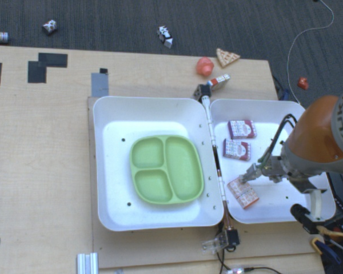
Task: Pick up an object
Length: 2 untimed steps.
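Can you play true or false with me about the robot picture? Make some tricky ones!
1. The green plate sits in the left bin. True.
2. The green plate has three sections. True.
3. Three small red-and-white packets lie in the right bin. True: two near the top and one lower down.
4. The gripper is reaching into the left bin. False: it is over the right bin, just above the lowest packet.
5. The red ball is inside the green plate. False: it lies on the bench beyond the bins.
6. The arm has a blue band. False: the band is orange.
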Tool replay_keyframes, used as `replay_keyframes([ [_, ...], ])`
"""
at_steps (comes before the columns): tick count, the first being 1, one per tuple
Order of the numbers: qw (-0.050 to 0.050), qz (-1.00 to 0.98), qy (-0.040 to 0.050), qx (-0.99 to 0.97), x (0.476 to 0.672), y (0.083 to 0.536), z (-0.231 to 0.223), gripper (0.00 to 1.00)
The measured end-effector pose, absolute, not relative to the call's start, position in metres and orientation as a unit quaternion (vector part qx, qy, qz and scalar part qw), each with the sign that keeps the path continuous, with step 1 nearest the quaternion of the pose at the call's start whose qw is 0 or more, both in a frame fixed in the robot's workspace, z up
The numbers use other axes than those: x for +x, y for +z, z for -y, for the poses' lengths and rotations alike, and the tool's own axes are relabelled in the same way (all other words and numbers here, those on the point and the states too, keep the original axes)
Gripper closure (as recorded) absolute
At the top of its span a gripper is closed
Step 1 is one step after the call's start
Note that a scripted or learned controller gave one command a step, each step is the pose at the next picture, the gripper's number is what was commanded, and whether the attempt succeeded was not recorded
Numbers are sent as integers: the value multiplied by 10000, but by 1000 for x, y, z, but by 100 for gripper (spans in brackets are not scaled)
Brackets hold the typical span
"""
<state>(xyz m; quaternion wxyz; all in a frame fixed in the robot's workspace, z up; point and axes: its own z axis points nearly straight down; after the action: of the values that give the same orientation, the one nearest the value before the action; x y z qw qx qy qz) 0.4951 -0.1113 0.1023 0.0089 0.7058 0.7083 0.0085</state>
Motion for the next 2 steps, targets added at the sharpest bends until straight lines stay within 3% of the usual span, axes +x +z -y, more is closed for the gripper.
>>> replay_keyframes([
  [1,101,-7067,47,7074,492,90,87,0],
  [2,87,-7084,88,7057,495,102,83,100],
])
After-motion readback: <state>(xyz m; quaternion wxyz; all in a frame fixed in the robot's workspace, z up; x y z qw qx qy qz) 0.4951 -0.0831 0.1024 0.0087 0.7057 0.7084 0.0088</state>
